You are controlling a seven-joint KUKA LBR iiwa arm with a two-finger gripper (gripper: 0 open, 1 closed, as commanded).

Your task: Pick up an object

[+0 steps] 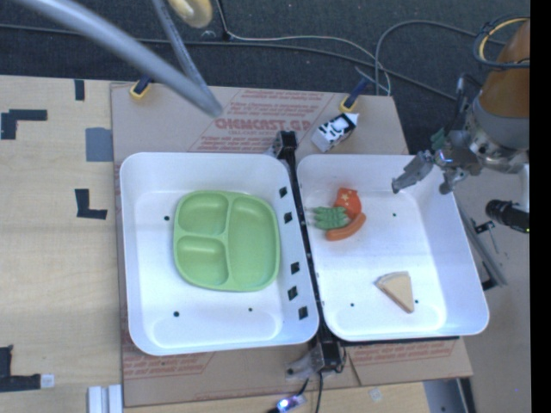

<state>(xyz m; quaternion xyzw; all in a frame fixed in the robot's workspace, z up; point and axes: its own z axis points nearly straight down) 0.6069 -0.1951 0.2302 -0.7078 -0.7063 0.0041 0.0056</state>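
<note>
In the right bin [448,256] lie a red and orange toy with a green leafy part [341,214] near the bin's left side, and a tan wedge like a slice of bread [397,291] toward the front. My gripper [428,173] hangs over the bin's far right corner, to the right of the red toy and well apart from it. Its two fingers are spread open with nothing between them.
The left bin [146,256] holds a green divided plate [227,239]. A black divider [297,231] runs between the bins. A small black and white object [334,128] lies on the cardboard behind the right bin. Cables run across the dark floor behind.
</note>
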